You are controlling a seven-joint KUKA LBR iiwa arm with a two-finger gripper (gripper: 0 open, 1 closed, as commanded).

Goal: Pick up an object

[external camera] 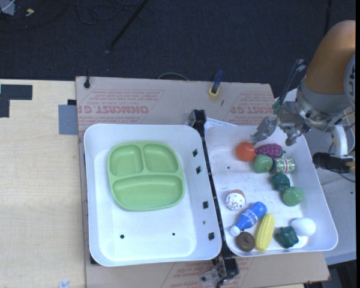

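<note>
My gripper (278, 133) hangs over the far edge of the right bin (324, 209), its two fingers spread apart and open with nothing between them. Just in front of it lie a purple toy (269, 150), an orange-red ball (245, 152), a green ball (263, 164) and a green-and-white can (284, 165). Farther forward are a dark teal piece (281, 181), a second green ball (292, 195), a speckled white ball (234, 200), a blue bottle (250, 216), a yellow corn cob (264, 231), a brown donut (246, 241), a dark green piece (286, 237) and a white egg (303, 226).
The left bin (102, 221) holds a green divided plate (146, 176). A black hinge strip (205, 179) runs between the bins. Cardboard (144, 104) lies under both. A blue-and-yellow clip (215, 84) sits at the cardboard's far edge.
</note>
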